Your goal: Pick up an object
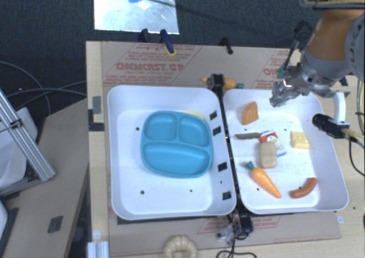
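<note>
Over the far right corner of the right bin [336, 188], the gripper [279, 96], hanging from the grey arm [333, 40] with its orange band; whether the claw is apart or together, impossible to tell from this slant. Nothing seen between the fingers.

Inside the right bin, a scatter of toy food. Nearest the gripper, just left of it and a little nearer the camera, an orange wedge like a bread slice [249, 113]. Toward the middle of the right bin, a small knife [247, 136] lying flat, and beside it a beige bottle with a red cap [267, 151], touching a small blue-and-white packet [280, 148]. Toward the right bin's right wall, a pale yellow cheese block [300, 140]. Toward its near edge, a carrot [266, 181] lying at a slant, and right of that a sausage [303, 188].

Left of the right bin, touching along the shared edge, the left bin [125, 194], with a blue divided plate [175, 142] lying in its middle. Beneath both, a cardboard sheet [188, 63] with red lettering.
</note>
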`<state>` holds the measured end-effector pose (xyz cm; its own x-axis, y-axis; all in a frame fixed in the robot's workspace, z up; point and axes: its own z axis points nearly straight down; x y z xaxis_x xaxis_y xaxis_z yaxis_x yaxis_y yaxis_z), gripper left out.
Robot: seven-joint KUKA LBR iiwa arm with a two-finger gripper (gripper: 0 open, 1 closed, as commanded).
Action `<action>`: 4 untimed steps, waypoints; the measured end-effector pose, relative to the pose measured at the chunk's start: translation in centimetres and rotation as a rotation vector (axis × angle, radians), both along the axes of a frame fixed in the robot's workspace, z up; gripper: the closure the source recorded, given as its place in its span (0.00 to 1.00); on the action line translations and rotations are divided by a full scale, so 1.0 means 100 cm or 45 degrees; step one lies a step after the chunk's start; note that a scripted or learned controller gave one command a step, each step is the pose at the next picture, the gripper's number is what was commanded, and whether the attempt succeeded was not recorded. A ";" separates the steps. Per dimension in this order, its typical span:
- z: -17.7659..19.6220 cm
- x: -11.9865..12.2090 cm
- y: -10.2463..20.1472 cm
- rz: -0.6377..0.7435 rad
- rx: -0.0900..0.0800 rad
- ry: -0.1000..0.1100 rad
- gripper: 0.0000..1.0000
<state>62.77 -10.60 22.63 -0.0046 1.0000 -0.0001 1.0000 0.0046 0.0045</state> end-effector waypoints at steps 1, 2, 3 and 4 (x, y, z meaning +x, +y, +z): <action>-0.001 0.004 0.062 0.007 0.003 0.002 1.00; -0.009 0.011 0.116 0.007 0.003 0.003 1.00; -0.007 0.030 0.178 0.008 0.004 0.001 1.00; 0.008 0.036 0.206 0.004 0.003 0.001 1.00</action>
<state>66.36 9.96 23.41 -0.0079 1.0000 0.0020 1.0000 0.0079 0.0036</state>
